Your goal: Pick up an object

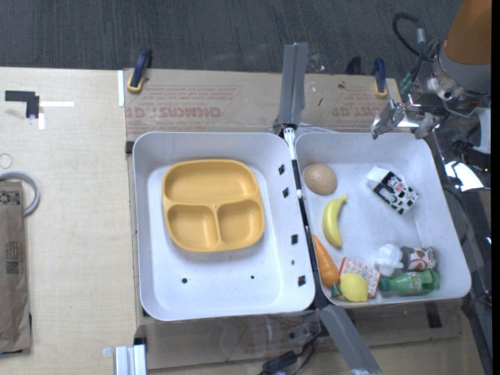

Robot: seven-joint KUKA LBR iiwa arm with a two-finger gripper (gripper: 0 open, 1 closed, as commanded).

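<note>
The arm [471, 30] enters at the upper right, its orange band showing at the top corner and the grey wrist below it angled down and to the left. The gripper [400, 121] hangs over the far right corner of the right bin [447, 201], just at its back rim, well apart from everything lying in the bin. Whether its pincer is spread or pressed together cannot be told from this slant; nothing shows between the tips.

In the right bin, a brown egg-shaped object [319, 179] lies near the far left corner, close to the divider. A banana [335, 220] lies just in front of it, curved, towards the left side. A small black-and-white carton [392, 190] sits tilted near the middle of the far half. Along the near edge lie a carrot [326, 262] against the left wall, a lemon [354, 287] beside it, a green bottle [408, 283] on its side, and a small brown-and-white bottle [414, 257] just behind that, with a white crumpled item [387, 255] next to it.

The left bin [152, 264] holds a yellow divided tray [212, 205], set towards its far left, flat, with three compartments.
</note>
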